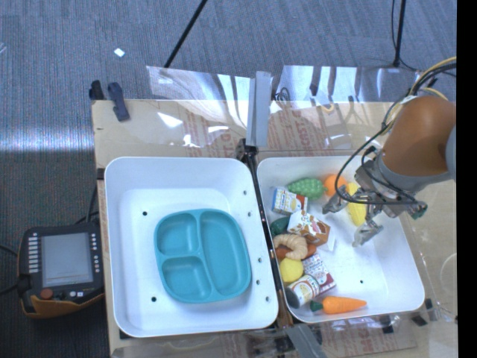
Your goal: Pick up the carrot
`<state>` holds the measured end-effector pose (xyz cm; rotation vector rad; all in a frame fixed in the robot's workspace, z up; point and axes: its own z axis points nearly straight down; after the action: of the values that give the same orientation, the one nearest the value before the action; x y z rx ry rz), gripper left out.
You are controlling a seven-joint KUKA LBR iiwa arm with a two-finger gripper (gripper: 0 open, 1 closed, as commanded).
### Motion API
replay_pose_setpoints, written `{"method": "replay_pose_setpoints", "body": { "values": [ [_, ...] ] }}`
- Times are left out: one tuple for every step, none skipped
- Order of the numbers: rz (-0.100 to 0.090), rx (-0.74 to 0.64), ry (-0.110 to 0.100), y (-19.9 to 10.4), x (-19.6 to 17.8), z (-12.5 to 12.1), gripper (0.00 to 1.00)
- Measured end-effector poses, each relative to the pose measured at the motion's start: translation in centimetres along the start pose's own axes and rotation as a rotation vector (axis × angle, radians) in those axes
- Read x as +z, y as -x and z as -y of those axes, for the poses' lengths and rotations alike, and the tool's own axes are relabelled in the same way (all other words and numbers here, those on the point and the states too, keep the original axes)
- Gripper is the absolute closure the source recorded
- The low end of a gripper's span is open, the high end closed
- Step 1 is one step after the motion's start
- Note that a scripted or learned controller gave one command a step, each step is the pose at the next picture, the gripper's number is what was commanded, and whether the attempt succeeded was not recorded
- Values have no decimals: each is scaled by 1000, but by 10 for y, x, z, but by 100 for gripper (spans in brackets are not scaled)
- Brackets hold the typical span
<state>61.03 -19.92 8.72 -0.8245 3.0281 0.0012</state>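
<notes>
Overhead, the gripper (356, 221) hangs with fingers spread and nothing between them at the right bin's (395, 293) two o'clock. The carrot (340, 304) lies at its six o'clock rim, beside a can (309, 288); a low approach clear of that clutter looks wisest. A teal tray (202, 255) sits in the left bin (127, 192).

My gripper (356, 220) looks like dull grey metal, my wrist band (417, 134) glossy orange. Both bins (123, 200) are smooth white plastic. The divided plate (202, 254) is matt teal plastic. The carrot (340, 303) is smooth orange plastic; the bench (186, 129) is pale wood under shiny film.
</notes>
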Motion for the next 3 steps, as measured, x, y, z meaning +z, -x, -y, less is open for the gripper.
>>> {"method": "replay_pose_setpoints", "body": {
  "values": [
    [2, 152, 0, 25, -1, 26, 0],
    [7, 154, 0, 27, -11, 26, 100],
    [-3, -104, 4, -26, 1, -30, 100]
  ]
}}
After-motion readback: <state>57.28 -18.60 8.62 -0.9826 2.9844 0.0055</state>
